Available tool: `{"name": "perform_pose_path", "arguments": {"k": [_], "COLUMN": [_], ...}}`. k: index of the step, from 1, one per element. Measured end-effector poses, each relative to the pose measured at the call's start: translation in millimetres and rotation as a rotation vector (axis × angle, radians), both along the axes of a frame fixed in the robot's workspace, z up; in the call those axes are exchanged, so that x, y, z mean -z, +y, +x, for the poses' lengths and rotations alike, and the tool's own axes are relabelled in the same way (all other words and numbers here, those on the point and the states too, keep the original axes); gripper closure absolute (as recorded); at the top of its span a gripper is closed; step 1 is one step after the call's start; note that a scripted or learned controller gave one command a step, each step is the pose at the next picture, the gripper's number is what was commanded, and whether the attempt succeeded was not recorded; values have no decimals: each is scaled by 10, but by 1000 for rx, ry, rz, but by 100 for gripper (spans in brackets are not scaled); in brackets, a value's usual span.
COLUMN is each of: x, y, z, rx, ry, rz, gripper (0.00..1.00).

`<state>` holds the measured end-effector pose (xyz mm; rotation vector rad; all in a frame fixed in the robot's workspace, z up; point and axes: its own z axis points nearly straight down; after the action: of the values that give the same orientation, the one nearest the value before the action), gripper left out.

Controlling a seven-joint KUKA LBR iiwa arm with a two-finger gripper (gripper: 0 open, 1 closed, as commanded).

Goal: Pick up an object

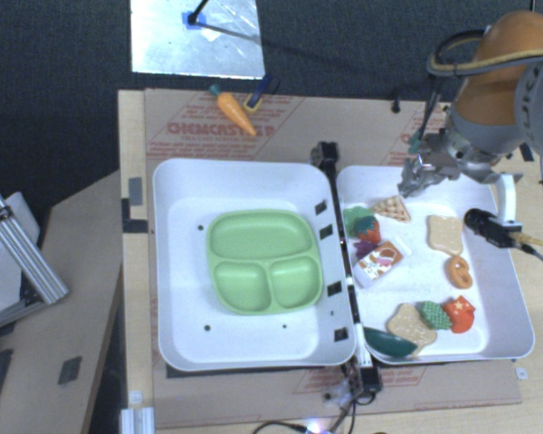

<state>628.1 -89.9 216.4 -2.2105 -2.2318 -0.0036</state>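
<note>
The gripper point(414, 181) hangs over the right bin point(516, 319), just above the waffle piece point(393, 208); its grasp cannot be told. Crowded toys beside it could foul a descent.

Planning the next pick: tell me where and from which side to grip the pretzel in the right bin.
Grip the pretzel across its narrow width, coming straight down from above. It seems to lie flat on the right bin floor with bare space around it, so the sides look free.
</note>
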Motion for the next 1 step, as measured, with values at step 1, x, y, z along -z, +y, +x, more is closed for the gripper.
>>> {"name": "perform_pose_path", "arguments": {"k": [1], "x": [79], "y": [561], "z": [-74], "rx": [0], "ry": [2], "rz": [0], "gripper": [100]}}
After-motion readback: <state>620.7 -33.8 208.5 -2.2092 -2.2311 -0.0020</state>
